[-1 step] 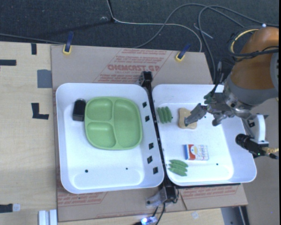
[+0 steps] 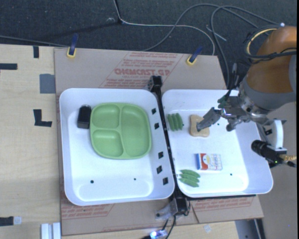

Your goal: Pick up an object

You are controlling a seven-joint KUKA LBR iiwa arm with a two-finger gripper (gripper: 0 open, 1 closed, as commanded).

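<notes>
My gripper (image 2: 217,124) hangs over the upper part of the right bin (image 2: 239,148). It is open, and nothing sits between its fingers. The left fingertip (image 2: 203,126) reaches down to the right edge of a tan bread-like piece (image 2: 195,125). Left of that piece lies a green ridged item (image 2: 175,122). A small white box with red and blue print (image 2: 208,162) lies in the bin's middle. A green pea pod (image 2: 189,178) rests near the bin's front left corner.
The left bin (image 2: 74,158) holds a green divided plate (image 2: 121,131) and a small black block (image 2: 83,117) beside the plate's left edge. A black divider (image 2: 162,133) runs between the bins. Cables trail across the dark floor behind the bench.
</notes>
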